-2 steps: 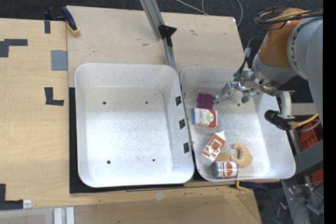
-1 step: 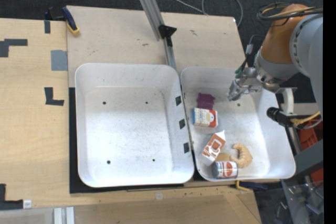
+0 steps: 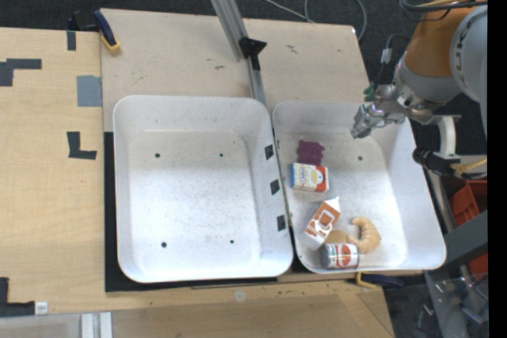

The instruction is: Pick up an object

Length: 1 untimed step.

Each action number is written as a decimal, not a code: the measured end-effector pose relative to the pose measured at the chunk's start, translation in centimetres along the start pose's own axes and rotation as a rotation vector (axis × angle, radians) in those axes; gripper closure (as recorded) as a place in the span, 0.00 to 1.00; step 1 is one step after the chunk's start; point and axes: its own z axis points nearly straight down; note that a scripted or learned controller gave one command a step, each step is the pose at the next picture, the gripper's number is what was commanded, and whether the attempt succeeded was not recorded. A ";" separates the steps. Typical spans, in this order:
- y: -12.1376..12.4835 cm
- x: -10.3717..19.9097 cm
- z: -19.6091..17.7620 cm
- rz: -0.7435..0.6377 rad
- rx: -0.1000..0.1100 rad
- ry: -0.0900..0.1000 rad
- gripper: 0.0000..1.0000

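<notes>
Grey two-finger gripper (image 3: 361,127), finger state indiscernible, is positioned above the right shallow white bin (image 3: 396,194); a purple block (image 3: 310,152) is seen left of it.

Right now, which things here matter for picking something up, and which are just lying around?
For the job:
gripper, over the right bin's far end
purple item
small carton
orange and white carton
croissant
can

Just lying about:
left bin
blue and yellow clamp on the bench
grey tape patch
cable loop
</notes>
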 end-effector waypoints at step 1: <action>-0.7 -0.5 -5.6 0.001 -0.001 -0.001 1.00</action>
